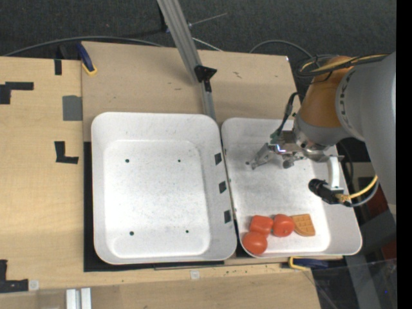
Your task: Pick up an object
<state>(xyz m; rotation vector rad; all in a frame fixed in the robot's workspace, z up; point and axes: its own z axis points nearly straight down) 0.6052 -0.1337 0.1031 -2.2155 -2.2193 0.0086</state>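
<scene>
Seen from above, two shallow white plastic bins sit side by side on a pale wooden surface (148, 69). The left bin (154, 185) holds nothing visible. In the right bin (257, 140), three round red objects (264, 232) and a flat orange cracker-like piece (303, 224) cluster at the lower edge of the frame. The grey arm's gripper (267, 156) hovers at centre right, well apart from them, its fingers spread and released, grasping nothing. No pick has been made; reaching, closing and lifting appear to remain.

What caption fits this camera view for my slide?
Grey arm's open claw hovers over the right bin, apart from three red pieces and an orange cracker at its near edge.
</scene>
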